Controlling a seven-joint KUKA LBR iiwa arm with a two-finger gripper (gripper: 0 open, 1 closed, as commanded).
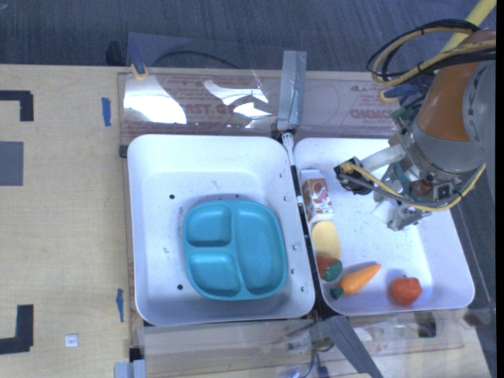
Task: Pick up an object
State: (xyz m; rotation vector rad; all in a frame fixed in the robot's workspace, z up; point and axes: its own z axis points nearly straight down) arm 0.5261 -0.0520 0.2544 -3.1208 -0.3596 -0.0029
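My gripper (403,211) hangs over the right bin (441,246), in its upper right part, above bare floor. Along this bin's left wall lie a small brown and white carton (316,195), a yellow piece of toy food (326,239) and a small red and green piece (329,269). An orange carrot (359,277) and a red tomato (405,289) lie near the front wall, below the gripper. The gripper touches none of them.
The left bin (157,172) holds a blue divided plate (234,248). The arm's grey and orange wrist (453,124) and its cables reach in over the right bin's far right corner. A clear sheet (205,101) lies behind the bins.
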